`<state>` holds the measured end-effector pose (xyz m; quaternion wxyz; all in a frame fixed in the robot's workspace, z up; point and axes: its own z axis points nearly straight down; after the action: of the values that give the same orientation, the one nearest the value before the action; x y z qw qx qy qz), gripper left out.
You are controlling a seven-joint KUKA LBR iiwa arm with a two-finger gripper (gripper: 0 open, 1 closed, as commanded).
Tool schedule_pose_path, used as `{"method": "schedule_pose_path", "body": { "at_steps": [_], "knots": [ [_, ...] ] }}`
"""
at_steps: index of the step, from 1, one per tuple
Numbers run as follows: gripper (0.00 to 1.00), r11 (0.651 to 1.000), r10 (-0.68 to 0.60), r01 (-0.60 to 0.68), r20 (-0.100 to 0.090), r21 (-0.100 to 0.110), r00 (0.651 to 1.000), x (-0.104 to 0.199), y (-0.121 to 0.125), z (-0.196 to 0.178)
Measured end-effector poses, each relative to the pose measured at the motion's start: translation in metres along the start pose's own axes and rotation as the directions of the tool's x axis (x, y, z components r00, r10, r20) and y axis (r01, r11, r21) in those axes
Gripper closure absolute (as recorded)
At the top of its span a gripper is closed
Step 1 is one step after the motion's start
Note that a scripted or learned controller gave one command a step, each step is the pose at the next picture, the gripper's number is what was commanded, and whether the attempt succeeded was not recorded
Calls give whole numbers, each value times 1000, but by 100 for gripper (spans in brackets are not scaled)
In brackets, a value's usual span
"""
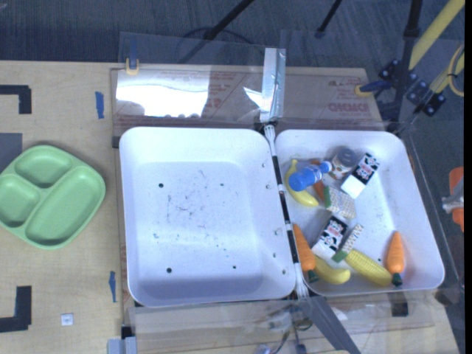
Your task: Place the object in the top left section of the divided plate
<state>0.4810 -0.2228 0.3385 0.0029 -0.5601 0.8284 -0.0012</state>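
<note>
plate (49, 196) sits well left of both bins, so grab one toy cleanly from the cluttered right bin (420, 198) first; gripper state, can't tell.

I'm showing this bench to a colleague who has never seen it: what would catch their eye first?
Probably the heap of bright toy food crowded into the right bin: yellow corn, an orange carrot, a blue bottle. Next, the pale green divided plate sitting alone on the wooden bench at the far left, beside the left bin.
</note>
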Motion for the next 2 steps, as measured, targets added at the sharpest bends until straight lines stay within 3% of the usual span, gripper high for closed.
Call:
{"method": "schedule_pose_path", "body": {
  "at_steps": [1, 2],
  "knots": [
    [100, 944, -329, 329, 1, -1, 944, 0, 0, -31],
    [100, 784, -621, 621, 2, -2, 784, 0, 0, -26]
  ]
}}
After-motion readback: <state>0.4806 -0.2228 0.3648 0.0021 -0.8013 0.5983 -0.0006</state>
